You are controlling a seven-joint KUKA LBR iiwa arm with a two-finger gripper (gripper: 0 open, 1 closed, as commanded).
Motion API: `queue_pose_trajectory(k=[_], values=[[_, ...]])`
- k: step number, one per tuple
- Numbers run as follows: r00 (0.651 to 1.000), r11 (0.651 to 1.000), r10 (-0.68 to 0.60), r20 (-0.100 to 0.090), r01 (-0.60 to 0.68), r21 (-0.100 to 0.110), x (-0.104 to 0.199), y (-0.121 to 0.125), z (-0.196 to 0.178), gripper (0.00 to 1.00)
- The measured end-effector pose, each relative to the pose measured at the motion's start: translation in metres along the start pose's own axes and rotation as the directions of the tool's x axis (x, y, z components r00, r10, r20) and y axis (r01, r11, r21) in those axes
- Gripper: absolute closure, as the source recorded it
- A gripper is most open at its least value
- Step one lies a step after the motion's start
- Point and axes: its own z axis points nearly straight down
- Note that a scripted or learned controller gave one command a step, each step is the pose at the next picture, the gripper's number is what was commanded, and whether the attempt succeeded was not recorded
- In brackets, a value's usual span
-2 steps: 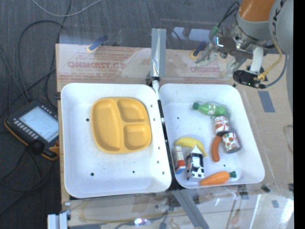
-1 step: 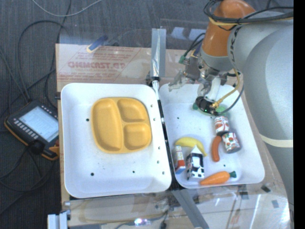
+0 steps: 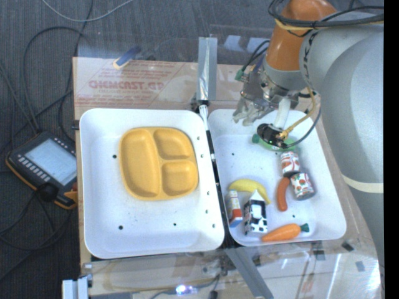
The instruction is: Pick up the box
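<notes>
The box (image 3: 255, 217) is a small black-and-white carton with a peaked top. It stands upright near the front of the right bin (image 3: 330, 223), between a red-and-white can (image 3: 234, 207) and an orange carrot (image 3: 283, 232). My gripper (image 3: 249, 114) hangs over the back left corner of that bin, far behind the box. Its fingers (image 3: 239, 113) are spread open with nothing between them.
A banana (image 3: 249, 187) lies just behind the box. A red sausage (image 3: 282, 194) and two red-and-white cans (image 3: 288, 162) (image 3: 302, 185) lie to the right. The left bin (image 3: 93, 229) holds a yellow divided tray (image 3: 159, 162). A metal divider post (image 3: 204, 73) stands between the bins at the back.
</notes>
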Motion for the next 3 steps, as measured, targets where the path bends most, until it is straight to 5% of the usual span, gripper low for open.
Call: queue_pose_trajectory(k=[1,2,3], values=[[0.897,0.897,-0.442,-0.001,0.442,-0.004,-0.051,-0.100,0.009,1.00],[0.911,0.911,-0.413,-0.001,0.413,-0.002,-0.053,-0.136,0.009,1.00],[0.989,0.989,-0.149,-0.001,0.149,0.000,-0.055,-0.177,-0.013,1.00]])
